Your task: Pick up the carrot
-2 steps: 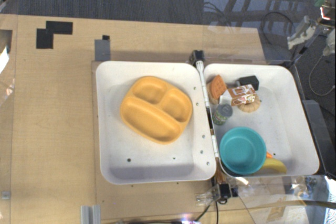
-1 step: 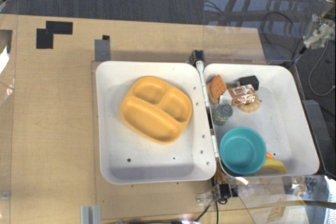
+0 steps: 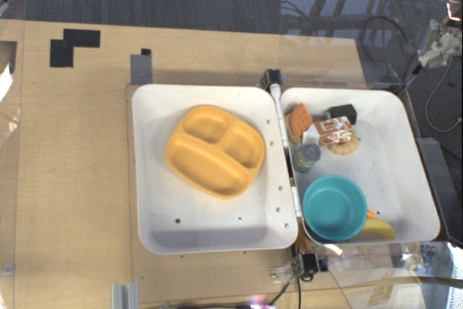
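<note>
At the near edge of the right bin [image 3: 423,177], found a teal bowl [image 3: 333,208] with a yellow banana-like piece [image 3: 381,229] just beside it. Spotted a sliver of orange [image 3: 371,214] wedged between the two and took it for the carrot, mostly hidden by the bowl; could not be sure. Judged the task not yet begun: nothing lifted, carrot lying in the bin, the whole reach, grasp and lift left to do. Could not tell the hand's state, spread or pinched, nor fix where the carrot lay relative to it. Farther back, noted a small grey can [image 3: 307,155], a printed box [image 3: 333,132], a brownish-orange oval [image 3: 297,122] and a black block [image 3: 342,112]. Saw a yellow divided plate [image 3: 215,150] in the left bin [image 3: 155,228].
</note>
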